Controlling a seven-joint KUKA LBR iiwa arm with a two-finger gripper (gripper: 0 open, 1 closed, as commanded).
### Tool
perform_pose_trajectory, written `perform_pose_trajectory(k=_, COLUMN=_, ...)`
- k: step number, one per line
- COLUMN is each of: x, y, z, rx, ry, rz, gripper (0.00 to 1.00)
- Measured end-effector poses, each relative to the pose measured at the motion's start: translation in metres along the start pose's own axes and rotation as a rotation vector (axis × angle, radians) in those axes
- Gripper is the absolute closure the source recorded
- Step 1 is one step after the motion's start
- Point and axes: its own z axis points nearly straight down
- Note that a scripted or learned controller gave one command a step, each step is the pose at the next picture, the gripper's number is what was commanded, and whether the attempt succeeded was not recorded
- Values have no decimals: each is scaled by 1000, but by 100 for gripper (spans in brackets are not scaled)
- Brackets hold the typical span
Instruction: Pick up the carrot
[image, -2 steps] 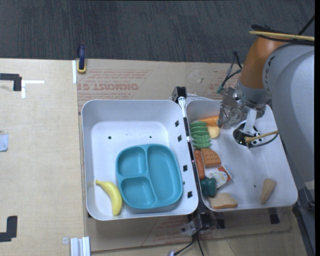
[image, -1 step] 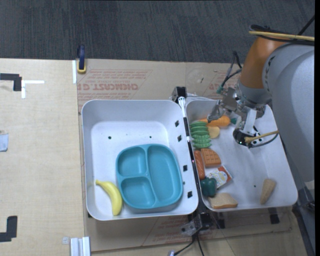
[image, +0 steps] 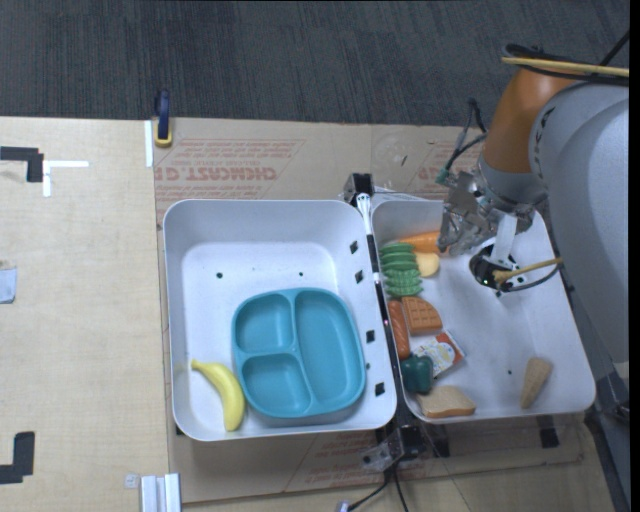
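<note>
The light is bright and even, coming from above. The two shallow white plastic bins (image: 178, 330) shine pale, with soft grey shadows along their inside walls. The dark carpet floor (image: 250, 50) at the top looks dim. The big grey robot arm (image: 600, 200) looks a little blurry.
</note>
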Motion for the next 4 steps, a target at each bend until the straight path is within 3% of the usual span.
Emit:
perform_pose_trajectory(k=1, x=0, y=0, z=0, rx=0, ry=0, rz=-1, gripper=0)
perform_pose_trajectory(k=2, x=-17, y=17, z=27, rx=-24, ry=28, rz=155, gripper=0)
perform_pose_trajectory(k=3, x=-8, y=-23, z=36, rx=-22, ry=20, rz=238, gripper=0)
perform_pose_trajectory(k=4, x=-9, y=-23, z=28, rx=-17, ry=18, rz=237, gripper=100)
